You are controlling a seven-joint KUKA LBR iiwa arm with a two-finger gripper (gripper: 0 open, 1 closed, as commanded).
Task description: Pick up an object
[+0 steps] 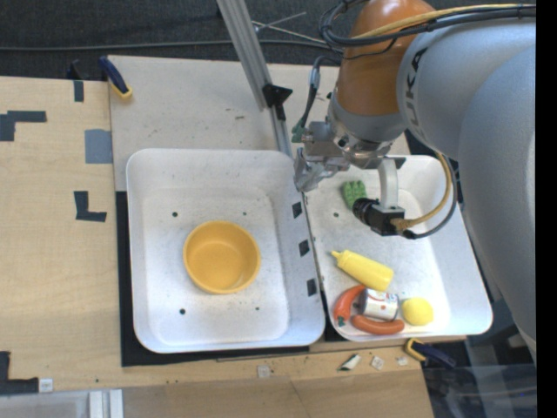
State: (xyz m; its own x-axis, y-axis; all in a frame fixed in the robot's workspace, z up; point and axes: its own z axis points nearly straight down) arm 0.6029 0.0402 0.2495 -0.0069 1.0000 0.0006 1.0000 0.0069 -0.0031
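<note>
From above, the gripper (306, 179) is hanging over the rim between the two bins, its fingers too blurred to tell apart or together and nothing visibly between them, while the green object (353, 190) is lying just beside it in the right bin (461, 259), near a yellow bottle (365, 270).
</note>
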